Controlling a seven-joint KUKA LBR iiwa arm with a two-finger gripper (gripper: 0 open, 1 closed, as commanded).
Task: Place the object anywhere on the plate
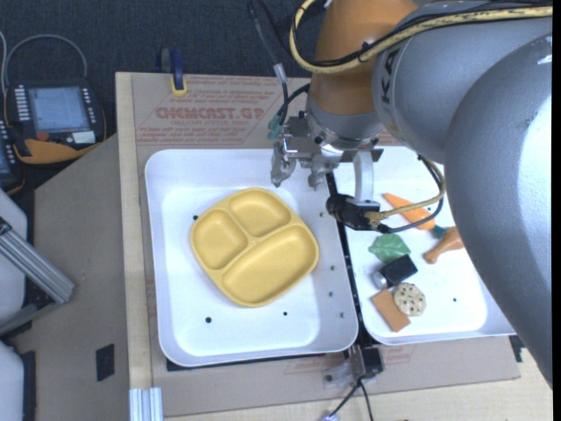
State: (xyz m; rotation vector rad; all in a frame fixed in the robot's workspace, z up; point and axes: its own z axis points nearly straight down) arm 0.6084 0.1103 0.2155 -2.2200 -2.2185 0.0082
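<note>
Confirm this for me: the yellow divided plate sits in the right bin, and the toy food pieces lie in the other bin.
Wrong on one point. The camera view shows the yellow divided plate in the left bin, not the right one. The toy food pieces do lie in the other bin, on the right.

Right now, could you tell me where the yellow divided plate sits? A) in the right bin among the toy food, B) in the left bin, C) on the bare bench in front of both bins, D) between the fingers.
B: the yellow divided plate lies flat in the left bin, while the small toy food pieces such as the cookie are in the right bin.
</note>
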